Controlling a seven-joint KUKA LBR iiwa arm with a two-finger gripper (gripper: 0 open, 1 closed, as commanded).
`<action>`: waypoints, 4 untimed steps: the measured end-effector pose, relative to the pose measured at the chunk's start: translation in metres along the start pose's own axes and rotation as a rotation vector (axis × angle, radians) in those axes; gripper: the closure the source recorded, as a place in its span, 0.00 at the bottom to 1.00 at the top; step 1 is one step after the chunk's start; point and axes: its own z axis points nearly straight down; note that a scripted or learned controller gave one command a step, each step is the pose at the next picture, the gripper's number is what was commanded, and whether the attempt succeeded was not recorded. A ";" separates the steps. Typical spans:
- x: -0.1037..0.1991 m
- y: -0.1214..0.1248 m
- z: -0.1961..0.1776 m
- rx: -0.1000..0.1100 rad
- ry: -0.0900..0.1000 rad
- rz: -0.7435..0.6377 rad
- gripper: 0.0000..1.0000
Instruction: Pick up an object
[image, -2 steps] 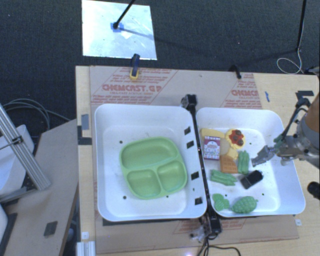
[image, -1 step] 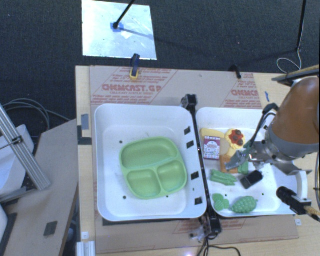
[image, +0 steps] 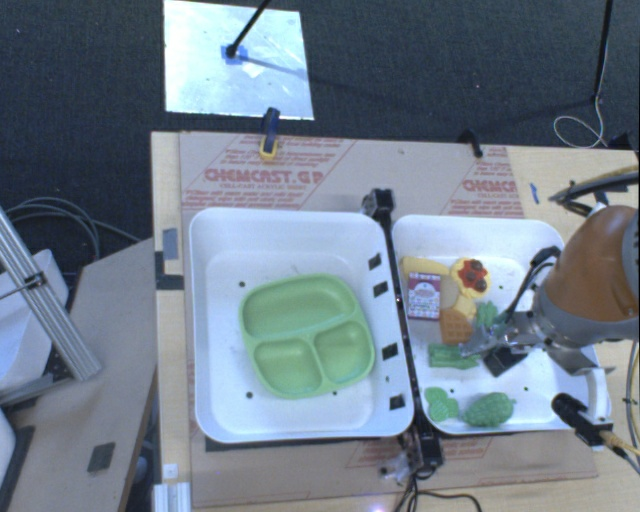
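Object pickup not yet done. Gripper (image: 487, 352) low among toy food (image: 455, 325) in right bin (image: 520, 230). Opening state: cannot tell.

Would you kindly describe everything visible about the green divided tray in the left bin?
The green divided tray is pale green, looks like smooth plastic, and has rounded corners. It has three compartments: one long one along the far side and two smaller ones nearer the camera. It lies flat, turned slightly askew, near the middle of the left bin, touching only the bin's floor.
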 end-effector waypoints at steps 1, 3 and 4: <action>-0.016 0.066 -0.001 0.015 0.004 0.000 0.00; -0.030 0.141 0.004 0.009 0.007 -0.002 1.00; -0.030 0.140 0.006 0.012 0.006 -0.003 0.00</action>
